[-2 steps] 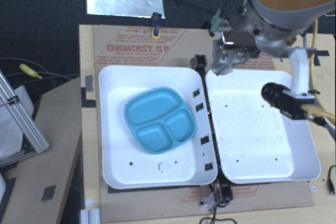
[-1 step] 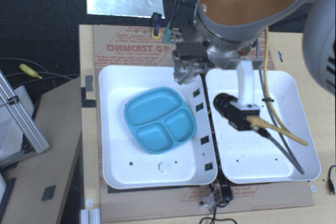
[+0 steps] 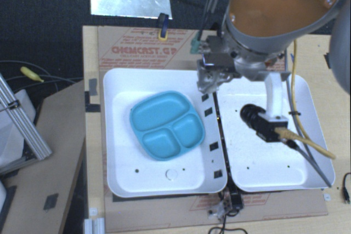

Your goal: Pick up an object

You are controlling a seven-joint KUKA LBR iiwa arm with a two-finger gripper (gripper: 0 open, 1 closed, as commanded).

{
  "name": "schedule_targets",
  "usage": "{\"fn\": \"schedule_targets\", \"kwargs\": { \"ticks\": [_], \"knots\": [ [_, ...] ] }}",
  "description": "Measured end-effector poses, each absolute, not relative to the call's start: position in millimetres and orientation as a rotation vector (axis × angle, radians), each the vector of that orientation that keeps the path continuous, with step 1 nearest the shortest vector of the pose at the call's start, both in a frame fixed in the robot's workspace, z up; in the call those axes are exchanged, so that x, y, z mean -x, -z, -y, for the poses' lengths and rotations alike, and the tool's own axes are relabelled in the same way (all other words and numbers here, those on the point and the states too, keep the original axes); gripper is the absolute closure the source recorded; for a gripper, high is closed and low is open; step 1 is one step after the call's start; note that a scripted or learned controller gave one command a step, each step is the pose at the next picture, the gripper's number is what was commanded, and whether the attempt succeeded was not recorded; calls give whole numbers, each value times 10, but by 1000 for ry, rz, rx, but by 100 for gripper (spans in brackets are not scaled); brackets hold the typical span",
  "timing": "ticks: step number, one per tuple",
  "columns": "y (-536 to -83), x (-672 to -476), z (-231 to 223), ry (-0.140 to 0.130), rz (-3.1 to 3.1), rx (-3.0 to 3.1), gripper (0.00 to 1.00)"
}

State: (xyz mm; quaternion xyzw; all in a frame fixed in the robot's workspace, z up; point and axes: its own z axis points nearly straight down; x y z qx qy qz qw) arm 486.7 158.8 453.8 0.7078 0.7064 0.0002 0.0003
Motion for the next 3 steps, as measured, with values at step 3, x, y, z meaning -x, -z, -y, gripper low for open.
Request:
{"fn": "schedule_targets", "kwargs": {
  "ticks": [3],
  "knots": [
    [-4526, -4874, -1259, -9, -2227, -2212, 100]
  ]
}}
